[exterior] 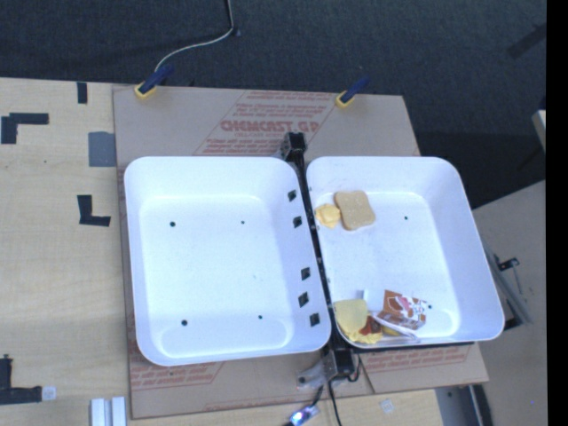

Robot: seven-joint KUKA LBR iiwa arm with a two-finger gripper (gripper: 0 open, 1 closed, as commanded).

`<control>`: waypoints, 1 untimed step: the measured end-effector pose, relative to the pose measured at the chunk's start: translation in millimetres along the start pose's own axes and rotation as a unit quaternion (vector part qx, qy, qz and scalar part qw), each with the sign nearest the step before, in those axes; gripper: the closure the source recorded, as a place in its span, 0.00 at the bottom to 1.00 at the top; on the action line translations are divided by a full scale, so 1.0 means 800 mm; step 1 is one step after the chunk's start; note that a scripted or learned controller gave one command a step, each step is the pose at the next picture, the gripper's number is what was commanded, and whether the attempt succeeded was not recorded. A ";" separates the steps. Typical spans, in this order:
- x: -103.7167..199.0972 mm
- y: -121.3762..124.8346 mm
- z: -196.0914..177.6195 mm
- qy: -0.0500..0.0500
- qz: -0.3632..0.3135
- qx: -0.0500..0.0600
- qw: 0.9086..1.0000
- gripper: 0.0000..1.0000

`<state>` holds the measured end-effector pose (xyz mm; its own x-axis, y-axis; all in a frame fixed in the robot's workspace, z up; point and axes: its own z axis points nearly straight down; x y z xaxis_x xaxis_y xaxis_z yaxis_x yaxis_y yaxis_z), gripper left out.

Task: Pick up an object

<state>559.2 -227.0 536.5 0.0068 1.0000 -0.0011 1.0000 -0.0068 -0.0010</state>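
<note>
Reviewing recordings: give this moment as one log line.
right bin: tan slab, yellow piece, yellow item, red-white packet | nothing lifted

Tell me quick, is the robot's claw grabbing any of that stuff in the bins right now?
Gripper: nothing is being grabbed. The tan slice, the yellow pieces and the red-and-white packet all lie loose in the right bin.

We note even, diffuse overhead lighting; both white bins read bright without harsh glare, shadows are faint, and fine detail is soft throughout.
</note>
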 end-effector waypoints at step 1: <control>0.003 -0.068 0.128 0.002 -0.002 0.006 1.000 1.00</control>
<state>505.1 -223.9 434.2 0.0024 1.0000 0.0034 0.9999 -0.0024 -0.0121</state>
